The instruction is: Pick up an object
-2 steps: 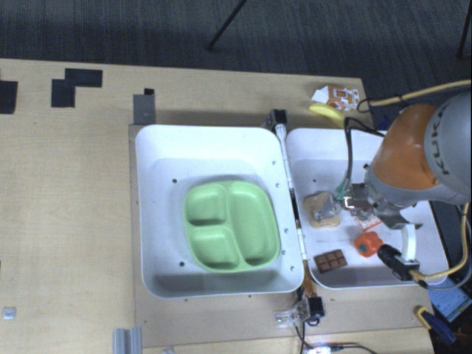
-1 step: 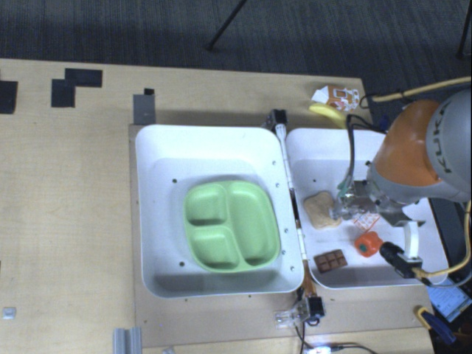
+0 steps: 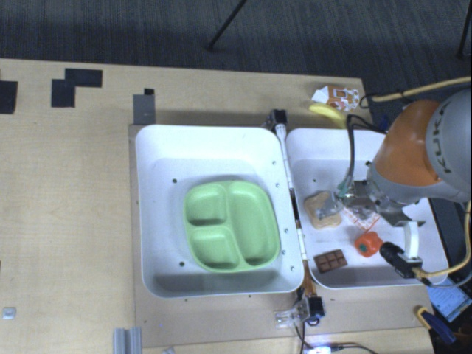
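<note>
Though whether the tool (image 3: pixel 345 198) is spread cannot be told, the tan lump (image 3: pixel 321 207) beside it looks light and soft; pinch its middle.

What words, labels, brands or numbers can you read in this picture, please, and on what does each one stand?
"KU": large dark letters on the grey arm, at the picture's right edge; the rest of the word is cut off.
The small packet beyond the right bin carries orange and white print, too small and blurred to read.
Nothing legible on the green tray, the brown bar or the black patches on the bench.
</note>
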Robot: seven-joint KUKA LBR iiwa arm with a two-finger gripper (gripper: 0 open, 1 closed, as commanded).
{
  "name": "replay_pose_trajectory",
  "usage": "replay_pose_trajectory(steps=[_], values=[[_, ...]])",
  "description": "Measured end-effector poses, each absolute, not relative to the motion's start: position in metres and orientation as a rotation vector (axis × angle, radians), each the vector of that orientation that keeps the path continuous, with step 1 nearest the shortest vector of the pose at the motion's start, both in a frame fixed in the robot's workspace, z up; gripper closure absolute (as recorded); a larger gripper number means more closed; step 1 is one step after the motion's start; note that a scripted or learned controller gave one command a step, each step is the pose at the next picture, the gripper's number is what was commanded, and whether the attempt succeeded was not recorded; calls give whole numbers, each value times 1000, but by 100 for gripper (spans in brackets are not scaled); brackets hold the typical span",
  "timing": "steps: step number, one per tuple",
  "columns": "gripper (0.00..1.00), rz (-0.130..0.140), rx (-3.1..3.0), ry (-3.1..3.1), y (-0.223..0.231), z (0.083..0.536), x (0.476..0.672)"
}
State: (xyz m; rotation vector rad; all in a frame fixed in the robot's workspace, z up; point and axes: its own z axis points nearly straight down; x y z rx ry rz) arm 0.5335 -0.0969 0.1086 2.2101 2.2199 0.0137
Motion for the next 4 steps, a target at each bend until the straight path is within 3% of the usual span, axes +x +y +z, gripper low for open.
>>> replay_pose_trajectory(steps=[1, 2, 3, 4], values=[[100, 18, 2207, 2220, -96, 119, 535], [0, 17, 2207, 2221, -96, 119, 535], [100, 22, 2203, 2222, -95, 130, 536], [0, 21, 2203, 2222, -96, 130, 536]])
